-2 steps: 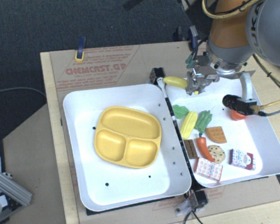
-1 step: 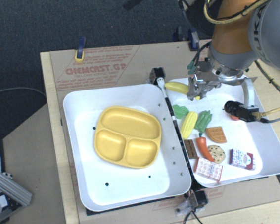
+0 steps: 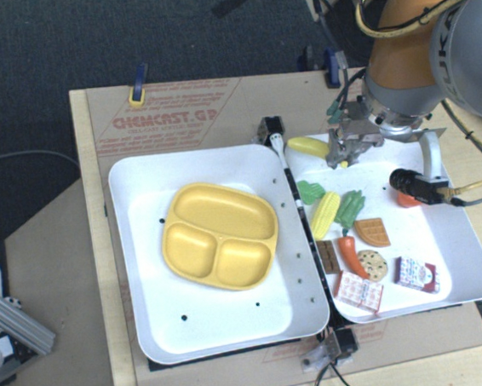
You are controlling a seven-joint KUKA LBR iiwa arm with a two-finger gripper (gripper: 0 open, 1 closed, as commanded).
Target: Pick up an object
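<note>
My tool (image 3: 341, 158) hangs over the far end of the right white plastic bin (image 3: 459, 233), its grip impossible to read. The smooth yellow toy banana (image 3: 308, 146) lies just to its left; a ribbed corn cob (image 3: 325, 213) sits nearer. A yellow sectioned plate (image 3: 219, 235) fills the left bin (image 3: 139, 241) on the plywood tabletop (image 3: 89, 135).

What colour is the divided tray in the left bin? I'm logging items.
Yellow tray, plain, camera view.

Two white bins (image 3: 135, 242), one yellow divided tray (image 3: 220, 235), one banana (image 3: 307, 147), one corn cob (image 3: 325, 213), one carrot (image 3: 350, 255), one cookie (image 3: 372, 263), and two small printed packets (image 3: 358, 292).
</note>
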